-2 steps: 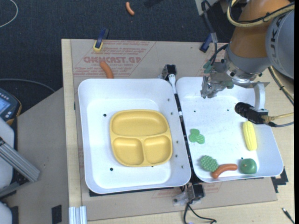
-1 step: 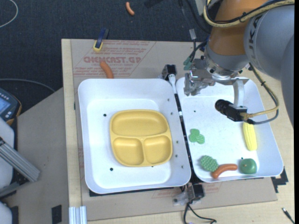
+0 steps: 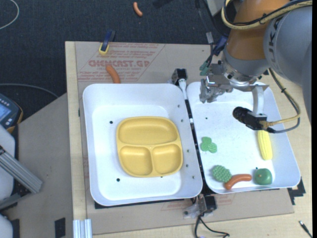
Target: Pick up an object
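**Ana:** Camera view, left to right: the left bin [image 3: 94, 133] carries a yellow divided plate [image 3: 148, 146] at its middle, well clear of every wall, so it reads as a fixed landing spot rather than something to lift.

**Ben:** And the pickable things?

**Ana:** All in the right bin [image 3: 233, 143]. A small green leafy piece [image 3: 208, 145] lies near the divider at the bin's nine o'clock. Along the near edge, from seven to five o'clock, sit a green bumpy vegetable [image 3: 221, 172], an orange sausage [image 3: 237, 180] touching it, and a green round fruit [image 3: 263, 176]. A yellow corn cob [image 3: 265, 144] lies lengthwise at three o'clock. They look scattered loosely, probably so each can be approached singly.

**Ben:** Where is the tool?

**Ana:** The gripper [image 3: 212, 94] hangs over the bin's eleven o'clock corner, apart from all the toys. Its metal fingers [image 3: 205, 94] point down with a narrow gap between them, and nothing is held there. Whether the tips touch the bin floor cannot be told.

**Ben:** So the pick is not yet made.

**Ana:** That is the judgement; the leafy piece lies nearest.
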Robot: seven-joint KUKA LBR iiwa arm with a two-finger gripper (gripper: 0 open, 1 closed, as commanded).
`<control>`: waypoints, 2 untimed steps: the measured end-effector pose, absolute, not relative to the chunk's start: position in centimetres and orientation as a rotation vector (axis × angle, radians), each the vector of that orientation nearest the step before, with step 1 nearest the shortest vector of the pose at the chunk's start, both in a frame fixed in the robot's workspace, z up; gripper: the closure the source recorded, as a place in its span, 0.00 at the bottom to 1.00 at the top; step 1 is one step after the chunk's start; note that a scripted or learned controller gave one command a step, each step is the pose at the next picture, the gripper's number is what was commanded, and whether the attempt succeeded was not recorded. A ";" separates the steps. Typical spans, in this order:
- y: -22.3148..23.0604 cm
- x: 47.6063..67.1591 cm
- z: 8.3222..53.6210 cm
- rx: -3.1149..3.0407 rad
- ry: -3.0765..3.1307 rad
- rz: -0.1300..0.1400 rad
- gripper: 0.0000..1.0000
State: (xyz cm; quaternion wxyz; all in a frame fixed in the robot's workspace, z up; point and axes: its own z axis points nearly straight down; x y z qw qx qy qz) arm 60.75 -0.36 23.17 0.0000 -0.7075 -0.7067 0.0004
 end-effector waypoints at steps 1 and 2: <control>0.5 61.2 21.6 -2.219 -2.221 0.003 1.00; 0.5 60.6 21.5 -2.221 -2.219 0.004 1.00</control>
